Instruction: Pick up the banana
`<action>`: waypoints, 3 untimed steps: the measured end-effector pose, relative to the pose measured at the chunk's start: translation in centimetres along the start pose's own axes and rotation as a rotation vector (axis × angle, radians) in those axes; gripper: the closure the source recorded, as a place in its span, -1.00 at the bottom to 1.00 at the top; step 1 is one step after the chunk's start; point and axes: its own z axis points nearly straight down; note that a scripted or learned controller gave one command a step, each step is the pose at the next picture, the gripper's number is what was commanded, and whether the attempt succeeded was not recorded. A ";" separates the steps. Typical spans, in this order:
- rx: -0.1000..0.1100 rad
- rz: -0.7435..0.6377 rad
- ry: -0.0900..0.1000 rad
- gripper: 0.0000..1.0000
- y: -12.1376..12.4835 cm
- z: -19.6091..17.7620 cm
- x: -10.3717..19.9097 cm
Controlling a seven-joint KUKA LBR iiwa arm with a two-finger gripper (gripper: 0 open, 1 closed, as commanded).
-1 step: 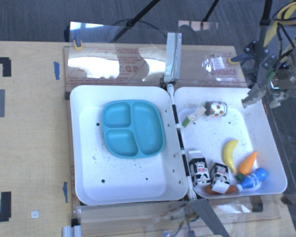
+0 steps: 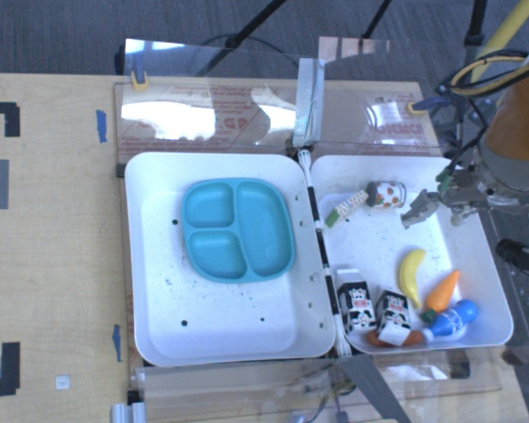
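gripper (image 2: 439,208) hangs over the right-hand edge of the right bin (image 2: 368,170), in that bin's upper half, at the end of the grey arm with its orange band (image 2: 517,126) that comes in from the right. its two grey fingers are spread wide, one fingertip (image 2: 412,218) reaching left over the bin floor and the other lying toward the bin's right rim, and nothing sits between them.

banana (image 2: 411,274), yellow and curved, lies free on the floor of the right bin, below the gripper and apart from it, toward the bin's lower right corner. just beside it on the right is an orange carrot-shaped toy (image 2: 444,290), tilted, and below that a blue and white bottle-like toy (image 2: 450,321) near the lower right corner. along the lower edge of the same bin stand two small black-and-white cartons (image 2: 359,306), the second carton (image 2: 393,315) close beside the first. near the bin's upper edge lie a small white item with a red spot (image 2: 387,195) and a slim green and white piece (image 2: 344,208) by the divider.

left bin (image 2: 150,236) carries a blue divided plate (image 2: 238,230) with three compartments, set in its upper middle. both bins rest on a pale wooden bench (image 2: 53,254).
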 end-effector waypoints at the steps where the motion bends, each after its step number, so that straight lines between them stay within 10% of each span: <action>1: -0.006 -0.152 -0.001 -1.00 -2.2 10.3 0.6; 2: -0.012 -0.150 -0.003 1.00 -2.1 9.1 0.6; 3: -0.001 0.054 0.000 1.00 -7.2 -5.0 4.9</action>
